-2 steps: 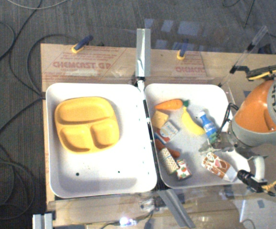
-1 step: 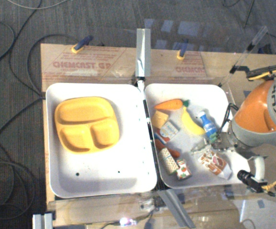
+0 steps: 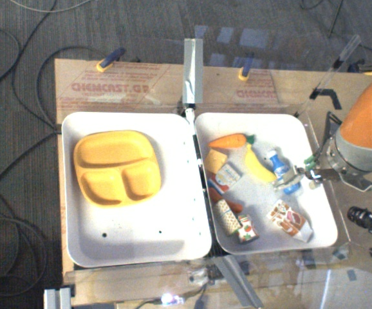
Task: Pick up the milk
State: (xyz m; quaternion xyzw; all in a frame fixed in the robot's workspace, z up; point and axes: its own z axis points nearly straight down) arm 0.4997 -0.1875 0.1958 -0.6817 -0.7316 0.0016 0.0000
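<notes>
One bench (image 3: 70, 82) of brown board bears two white bins side by side. The left bin (image 3: 173, 237) lies well to the left of the gripper. The right bin (image 3: 327, 234) lies under it.

One grey arm (image 3: 356, 150) with an orange band reaches in from the right. Its gripper (image 3: 294, 175) hangs over the right-hand middle of the right bin. Whether it is released or clenched cannot be told here, as its tip merges with the things below it.

One yellow tray (image 3: 116, 166) with three compartments sits in the left bin, far left of the gripper.

The right bin holds the small things:
- One milk carton (image 3: 289, 219), white with red-brown print, lies tilted just below the gripper and toward the near wall. It is apart from the gripper, not held.
- One orange carrot (image 3: 228, 141) with a green top lies up and to the left of the gripper.
- One yellow banana (image 3: 258, 166) lies just left of the gripper.
- One blue bottle (image 3: 277, 163) with a white label lies right at the gripper's left side. Whether they touch cannot be told.
- Two small printed boxes (image 3: 246, 229) lie end to end, down and to the left of the gripper.
- One pale packet (image 3: 228, 173) lies further left, near the wall between the bins.
</notes>
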